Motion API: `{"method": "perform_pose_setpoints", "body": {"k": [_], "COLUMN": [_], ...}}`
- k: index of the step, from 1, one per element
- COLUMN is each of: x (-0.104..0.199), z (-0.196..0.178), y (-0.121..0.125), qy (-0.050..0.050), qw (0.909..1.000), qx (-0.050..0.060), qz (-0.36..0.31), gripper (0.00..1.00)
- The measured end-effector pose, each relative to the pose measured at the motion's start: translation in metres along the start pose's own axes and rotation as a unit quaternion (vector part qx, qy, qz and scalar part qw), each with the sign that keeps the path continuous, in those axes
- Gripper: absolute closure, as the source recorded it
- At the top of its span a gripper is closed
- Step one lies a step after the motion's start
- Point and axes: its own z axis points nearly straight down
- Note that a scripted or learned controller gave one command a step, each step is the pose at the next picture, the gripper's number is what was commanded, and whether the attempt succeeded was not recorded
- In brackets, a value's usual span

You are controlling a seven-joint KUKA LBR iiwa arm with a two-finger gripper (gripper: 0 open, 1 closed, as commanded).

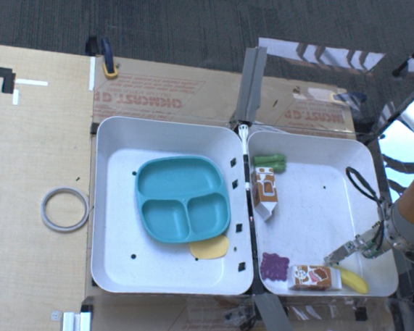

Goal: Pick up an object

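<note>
Fingers (338, 254) slant low over right bin (312, 208), above banana (354, 282)

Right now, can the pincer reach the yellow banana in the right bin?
Probably yes: the pincer hovers just above-left of the yellow banana, nothing between them, though a brown snack box lies against its left end.

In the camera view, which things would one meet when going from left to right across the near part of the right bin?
Purple grapes → brown and white carton → yellow banana. The gripper hangs just above the carton and the banana.
</note>
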Motion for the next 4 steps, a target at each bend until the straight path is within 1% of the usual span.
{"method": "perform_pose_setpoints", "body": {"k": [1, 2, 3, 4], "x": [-0.01, 0.0, -0.033, 0.017], "z": [0.0, 0.0, 0.0, 0.001], "y": [0.056, 0.0, 0.066, 0.012], "qy": [-0.001, 0.0, 0.0, 0.001], "qw": [0.9997, 1.0, 0.9993, 0.993], "qx": [0.0, 0.001, 0.0, 0.001], "qz": [-0.026, 0.005, 0.038, 0.118], "gripper": [0.0, 0.0, 0.0, 0.0]}}
